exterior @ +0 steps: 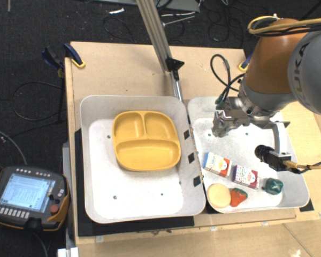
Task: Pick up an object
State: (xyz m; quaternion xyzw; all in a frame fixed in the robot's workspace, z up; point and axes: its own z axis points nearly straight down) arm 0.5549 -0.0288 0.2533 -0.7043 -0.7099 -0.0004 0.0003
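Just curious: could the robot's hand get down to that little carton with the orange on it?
Probably yes. The hand hovers in the same bin, and the carton lies uncovered, apart from its neighbours.

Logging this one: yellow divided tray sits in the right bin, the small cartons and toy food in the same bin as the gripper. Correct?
Not quite. The camera view shows the yellow tray in the left bin, not the right. The rest holds: the cartons and toy food lie in the right bin, where the gripper is.

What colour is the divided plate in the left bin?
Yellow: the divided plate shows plainly in the camera view.
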